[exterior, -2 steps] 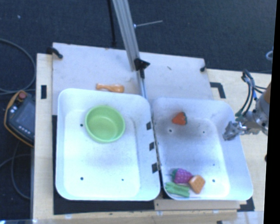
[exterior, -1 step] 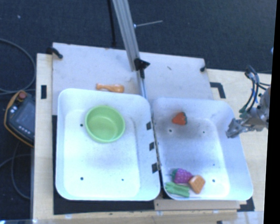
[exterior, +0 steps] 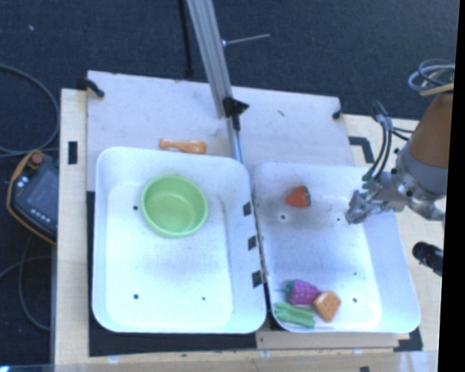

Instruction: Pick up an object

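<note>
Looks like the approach step: pincer (exterior: 359, 206) hangs over the right bin (exterior: 385, 261), can't tell its state. Next it needs to line up over the strawberry (exterior: 298, 196).

Bowl (exterior: 175, 206) sits in left bin (exterior: 116, 292), far half. Right bin (exterior: 384, 269): strawberry (exterior: 298, 196) far side, three toys (exterior: 308, 302) clustered near front-left corner.
</note>
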Robot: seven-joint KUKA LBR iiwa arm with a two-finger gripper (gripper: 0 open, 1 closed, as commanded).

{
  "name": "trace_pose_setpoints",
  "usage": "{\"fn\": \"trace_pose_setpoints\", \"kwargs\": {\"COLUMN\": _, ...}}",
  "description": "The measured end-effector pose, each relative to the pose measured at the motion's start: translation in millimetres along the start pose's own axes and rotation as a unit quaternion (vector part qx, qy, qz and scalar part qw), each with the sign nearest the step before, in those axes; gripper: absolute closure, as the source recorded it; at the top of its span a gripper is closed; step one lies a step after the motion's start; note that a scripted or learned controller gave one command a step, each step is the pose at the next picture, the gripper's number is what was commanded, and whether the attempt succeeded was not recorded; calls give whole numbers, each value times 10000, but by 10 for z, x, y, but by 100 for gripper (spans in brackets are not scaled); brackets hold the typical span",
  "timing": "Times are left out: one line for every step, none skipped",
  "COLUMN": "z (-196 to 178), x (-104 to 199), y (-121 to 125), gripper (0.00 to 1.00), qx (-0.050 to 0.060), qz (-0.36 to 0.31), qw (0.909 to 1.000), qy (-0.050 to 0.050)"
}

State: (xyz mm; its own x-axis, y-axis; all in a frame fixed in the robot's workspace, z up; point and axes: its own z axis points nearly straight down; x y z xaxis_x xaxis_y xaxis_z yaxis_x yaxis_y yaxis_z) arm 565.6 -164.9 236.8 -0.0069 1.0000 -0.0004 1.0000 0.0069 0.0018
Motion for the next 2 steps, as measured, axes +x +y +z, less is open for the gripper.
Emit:
{"fn": "trace_pose_setpoints", "kwargs": {"z": -89, "x": 535, "y": 222, "gripper": 100, "qx": -8, "qz": -10, "qw": 10000, "qy": 9}}
{"fn": "trace_pose_setpoints", "kwargs": {"z": -183, "x": 1019, "y": 372, "gripper": 100, "qx": -5, "qz": -7, "qw": 10000, "qy": 9}}
